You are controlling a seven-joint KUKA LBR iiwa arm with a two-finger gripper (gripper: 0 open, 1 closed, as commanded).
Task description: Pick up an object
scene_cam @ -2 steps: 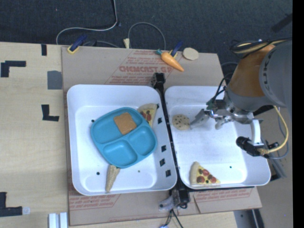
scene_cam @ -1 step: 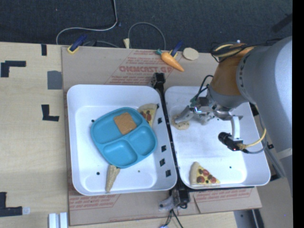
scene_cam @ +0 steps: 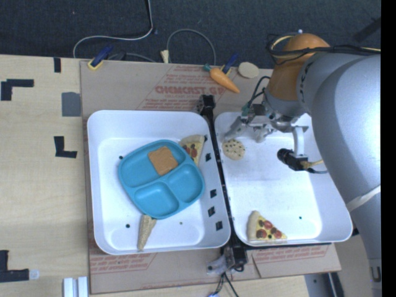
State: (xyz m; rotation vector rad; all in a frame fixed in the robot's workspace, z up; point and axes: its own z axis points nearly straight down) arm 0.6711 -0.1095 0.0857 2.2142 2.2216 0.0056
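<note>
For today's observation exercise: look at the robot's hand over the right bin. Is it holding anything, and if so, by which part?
It cannot be told. The hand sits just above the cookie in the right bin, but no object shows between its fingers.

Bulky grey arm [scene_cam: 346, 122] with an orange band [scene_cam: 291, 73], cables looping above it.

The worktop [scene_cam: 37, 166] is pale wood with black marks along its left side. A brown cardboard sheet [scene_cam: 179, 88] with red print lies flat on it. Two shallow white bins sit side by side on the cardboard, touching along the middle: the left bin [scene_cam: 99, 184] and the right bin [scene_cam: 309, 209]. Behind the bins, a toy carrot [scene_cam: 223, 79] lies on the cardboard, with a small pale round piece [scene_cam: 248, 70] just beside it. Thin cables [scene_cam: 148, 30] loop along the worktop's back edge.
</note>
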